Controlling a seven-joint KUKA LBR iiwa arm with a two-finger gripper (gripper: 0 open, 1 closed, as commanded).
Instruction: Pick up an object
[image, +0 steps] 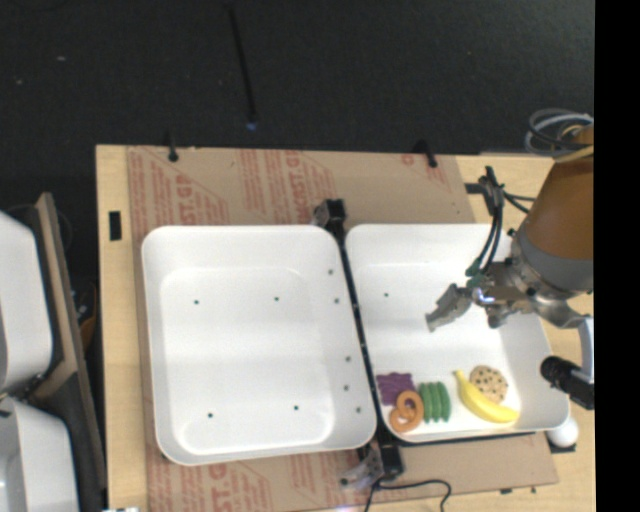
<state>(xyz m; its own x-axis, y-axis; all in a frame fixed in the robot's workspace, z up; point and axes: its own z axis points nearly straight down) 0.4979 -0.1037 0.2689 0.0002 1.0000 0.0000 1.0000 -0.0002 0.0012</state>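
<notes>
The jaws (448, 308) are hanging over the right bin (420, 262), holding nothing; their opening is unclear. Toys, including a banana (483, 402), are lying along the near edge, so descending there comes next.

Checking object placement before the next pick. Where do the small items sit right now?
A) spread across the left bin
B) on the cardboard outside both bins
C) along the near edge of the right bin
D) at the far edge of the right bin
C: the banana, cookie, green piece, orange ring and purple piece cluster along the near edge of the right bin.
</notes>
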